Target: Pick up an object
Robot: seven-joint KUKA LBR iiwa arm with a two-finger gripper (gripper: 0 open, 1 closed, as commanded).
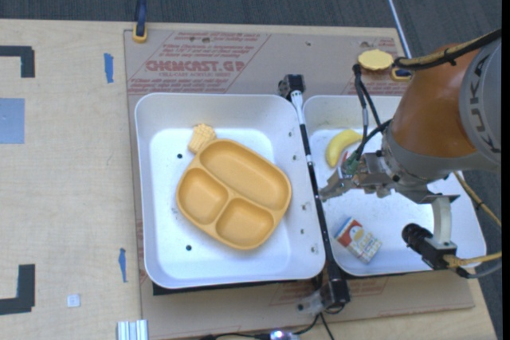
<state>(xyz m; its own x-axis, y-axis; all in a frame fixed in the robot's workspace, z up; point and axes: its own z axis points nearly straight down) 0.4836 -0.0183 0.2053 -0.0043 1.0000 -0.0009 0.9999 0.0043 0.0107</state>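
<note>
In the right bin [478, 247] a yellow banana [341, 146] lies at the back left, and a small red, white and blue box [358, 240] rests near the front. The arm's orange and grey wrist hangs over the bin's middle. Its gripper [356, 175] sits low at the bin's left side, just in front of the banana and behind the box. A bit of green and red shows beside the banana near the gripper, too small to identify. Nothing can be made out between the fingers from this angle.
The left bin [155, 195] holds a yellow three-compartment plate [233, 193] and a small yellow corn-like toy [202, 137] at its back. A black divider bar [307, 155] runs between the bins. Cables trail around the arm. A yellow disc [375, 60] lies on the cardboard behind the right bin.
</note>
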